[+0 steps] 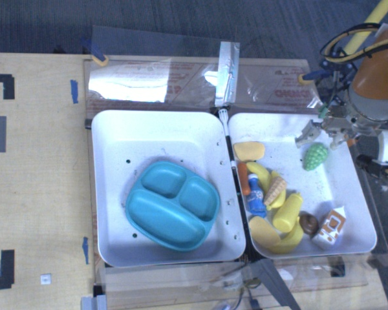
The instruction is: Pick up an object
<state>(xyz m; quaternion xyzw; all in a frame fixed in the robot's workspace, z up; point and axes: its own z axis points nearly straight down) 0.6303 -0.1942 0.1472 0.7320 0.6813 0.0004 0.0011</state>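
Note:
My gripper [324, 136] hangs over the back right part of the right bin [359, 192], its two fingers spread open. Just in front of the fingertips a bumpy green toy fruit [315, 155] lies on the bin floor, and nothing is gripped between the fingers. Further left and toward the front the bin holds a pale yellow piece [249, 150], a banana [260, 172], a waffle cone [276, 189], a blue bottle [255, 200], a yellow bottle [287, 213], a brown item [308, 223] and a white-and-orange carton [330, 226].
A blue divided plate [173, 202] lies in the left bin [110, 141]. A metal divider [227, 73] stands behind the wall where the two bins meet. Cables and the arm's orange band [375, 76] crowd the right bin's back right corner.

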